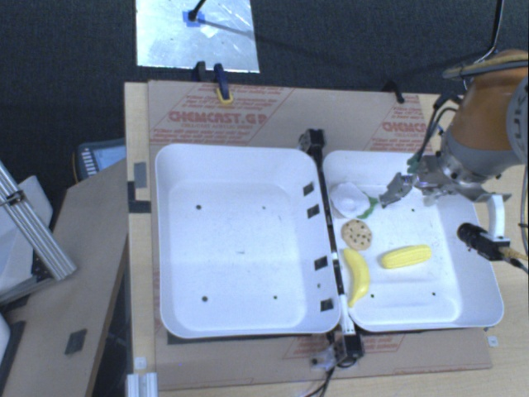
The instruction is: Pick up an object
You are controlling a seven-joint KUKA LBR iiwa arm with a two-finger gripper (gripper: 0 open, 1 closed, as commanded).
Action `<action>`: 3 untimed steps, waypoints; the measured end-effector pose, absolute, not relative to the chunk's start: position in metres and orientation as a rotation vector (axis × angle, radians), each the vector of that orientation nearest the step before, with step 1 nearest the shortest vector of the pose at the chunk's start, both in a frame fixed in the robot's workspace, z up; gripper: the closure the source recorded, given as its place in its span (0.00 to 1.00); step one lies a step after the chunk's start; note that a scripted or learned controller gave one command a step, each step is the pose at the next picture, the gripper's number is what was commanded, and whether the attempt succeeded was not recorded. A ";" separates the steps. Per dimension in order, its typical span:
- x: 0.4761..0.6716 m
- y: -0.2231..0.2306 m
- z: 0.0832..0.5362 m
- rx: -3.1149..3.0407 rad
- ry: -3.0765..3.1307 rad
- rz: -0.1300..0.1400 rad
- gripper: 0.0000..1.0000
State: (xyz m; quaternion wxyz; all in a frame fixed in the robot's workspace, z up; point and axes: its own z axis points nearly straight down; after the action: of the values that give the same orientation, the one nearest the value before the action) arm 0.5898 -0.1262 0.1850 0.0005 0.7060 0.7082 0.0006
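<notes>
My arm [488, 114] reached in over the far right corner of the right bin [479, 304], the orange band sitting high above the bin's far rim. My gripper [399, 187] hung low over the far half of that bin, pointing toward the divider between the two bins. I could not tell whether it was released or clenched; the view was too small and dark there, and I saw nothing clearly between its tips.

Just beside the gripper, toward the divider, lay a white cup [348, 198] on its side, with a thin green piece [369, 206] next to it, between cup and gripper. Whether the gripper touched either, I could not tell.

Nearer the front, a round cookie [357, 235] with dark chips rested close to the divider. A banana [358, 275] lay along the divider's edge toward the near left corner of the right bin. A yellow corn cob [406, 257] lay in the middle of that bin, apart from the gripper.

The left bin [178, 304] stood beside it on the bench [240, 106].
</notes>
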 end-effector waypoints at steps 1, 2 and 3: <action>0.514 -0.084 0.391 2.203 2.220 0.021 0.00; 0.516 -0.086 0.392 2.206 2.227 0.008 1.00; 0.493 -0.023 0.421 2.208 2.231 0.009 1.00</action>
State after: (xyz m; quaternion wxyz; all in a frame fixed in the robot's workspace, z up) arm 0.4931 -0.0227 0.4213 0.0017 0.7034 0.7107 0.0028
